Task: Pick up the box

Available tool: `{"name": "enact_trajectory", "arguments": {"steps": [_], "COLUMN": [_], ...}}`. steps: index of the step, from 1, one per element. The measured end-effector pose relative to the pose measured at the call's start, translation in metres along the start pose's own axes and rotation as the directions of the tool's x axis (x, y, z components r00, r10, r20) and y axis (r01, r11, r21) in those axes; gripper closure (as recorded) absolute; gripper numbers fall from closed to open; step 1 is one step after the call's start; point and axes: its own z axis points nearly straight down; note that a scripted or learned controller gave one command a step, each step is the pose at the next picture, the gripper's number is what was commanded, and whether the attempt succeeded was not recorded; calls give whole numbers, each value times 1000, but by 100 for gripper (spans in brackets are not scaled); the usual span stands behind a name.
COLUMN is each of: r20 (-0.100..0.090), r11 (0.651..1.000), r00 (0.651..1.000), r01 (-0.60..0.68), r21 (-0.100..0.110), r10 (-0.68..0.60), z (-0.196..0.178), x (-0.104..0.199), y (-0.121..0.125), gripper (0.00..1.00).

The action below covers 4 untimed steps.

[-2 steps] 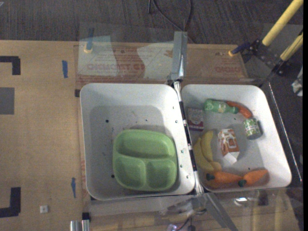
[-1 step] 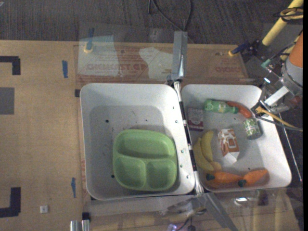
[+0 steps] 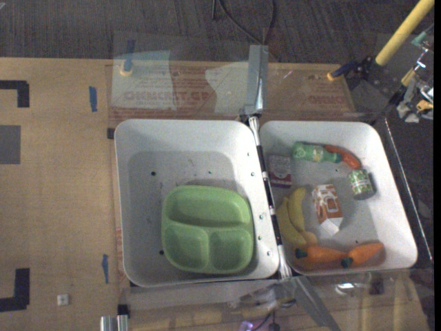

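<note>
A small white and dark red box (image 3: 279,169) lies flat in the right bin (image 3: 386,185), against its left wall near the back. A second white and orange carton-like box (image 3: 327,204) lies in the middle of that bin, tilted slightly. Nothing touches either box.
The right bin also holds a green bottle (image 3: 313,152), a red-orange pepper (image 3: 346,157), a green can (image 3: 360,183), bananas (image 3: 295,216) and two carrots (image 3: 337,255) along the front. A green divided plate (image 3: 207,229) sits in the left bin (image 3: 138,178). A yellow-handled clamp (image 3: 403,26) stands at the back right.
</note>
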Motion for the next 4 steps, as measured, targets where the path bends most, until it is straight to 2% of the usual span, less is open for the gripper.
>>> {"name": "enact_trajectory", "arguments": {"steps": [1,2,3,4], "r20": [0,2,0,3], "r11": [930,954,851,832], "r00": [930,954,851,832], "r01": [-368,-300,-526,-554], "r21": [0,4,0,5], "r10": [368,300,526,554], "z": [-80,34,-48,121], "x": [40,70,42,49], "y": [6,-64,-5,-26], "gripper": [100,100,100,100]}}
